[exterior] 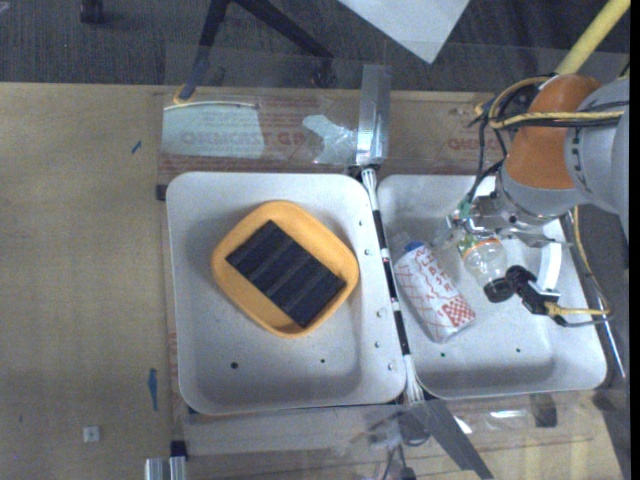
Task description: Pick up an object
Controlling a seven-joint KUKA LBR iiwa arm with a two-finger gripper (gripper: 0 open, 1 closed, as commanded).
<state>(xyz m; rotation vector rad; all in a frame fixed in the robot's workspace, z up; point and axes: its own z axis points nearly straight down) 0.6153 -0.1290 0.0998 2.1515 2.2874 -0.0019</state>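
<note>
My gripper [474, 228] hangs low over the back middle of the right bin [520, 363], reaching in from the right under the orange wrist band. Just below it, touching or nearly so, lies a small clear plastic bottle [484, 257]. A white packet with a red pattern [434, 292] lies to the bottom left of the bottle, near the bin's left wall. In the left bin [200, 358], an orange dish-like object with a black ribbed top [285, 267] sits tilted in the middle.
The two bins meet at a ridge [390, 288] with screws along it. Behind the bins lie a clear plastic sheet [250, 133] and a metal bracket [374, 118]. Bare bin floor shows at the front of both bins.
</note>
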